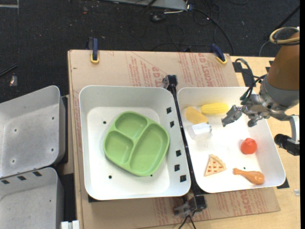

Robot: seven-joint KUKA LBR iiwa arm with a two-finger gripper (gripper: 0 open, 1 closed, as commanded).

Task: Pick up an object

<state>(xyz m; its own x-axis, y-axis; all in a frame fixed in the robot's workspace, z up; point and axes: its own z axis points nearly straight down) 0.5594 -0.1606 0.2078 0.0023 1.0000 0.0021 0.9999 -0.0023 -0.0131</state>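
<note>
Yellow corn cob [215,109] crosswise (near jaws [242,118])

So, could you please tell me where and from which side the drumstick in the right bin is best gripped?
Probably across the thin shaft of the drumstick, coming straight down from above. It lies flat near the front wall of the right bin, narrow end pointing left, fat end right, with bare floor on both sides for the pincer.

Both bins [95,104] are plain white. The divided plate [137,142] is light green. In the right-hand bin: a yellow corn cob [215,109], a paler yellow wedge [193,114], a red tomato [248,146], an orange-brown drumstick [249,175], and a pizza slice [215,166] (tan, dotted red). The tabletop [143,66] is brown cardboard with red lettering.
</note>
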